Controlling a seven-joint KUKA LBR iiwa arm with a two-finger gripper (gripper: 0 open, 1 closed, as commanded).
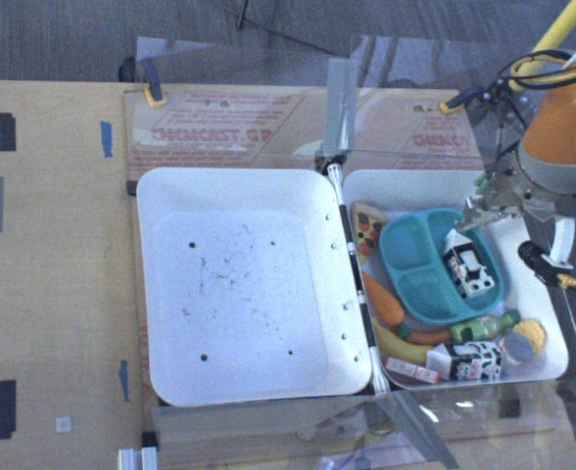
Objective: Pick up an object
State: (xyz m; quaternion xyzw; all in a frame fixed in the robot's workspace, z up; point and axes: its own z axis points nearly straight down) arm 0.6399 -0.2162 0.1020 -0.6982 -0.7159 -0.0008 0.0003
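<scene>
We hover our gripper over the teal divided tray by the right bin's far edge. We cannot tell the jaws' state. Next we descend onto one object.

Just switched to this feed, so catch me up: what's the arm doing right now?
The arm's gripper is down in the right bin, at the upper right edge of a teal divided tray. A black-and-white carton lies in the tray just below it. Nothing is visibly lifted yet. A carrot, banana and other toys crowd that bin. The left bin sits beside it.
</scene>
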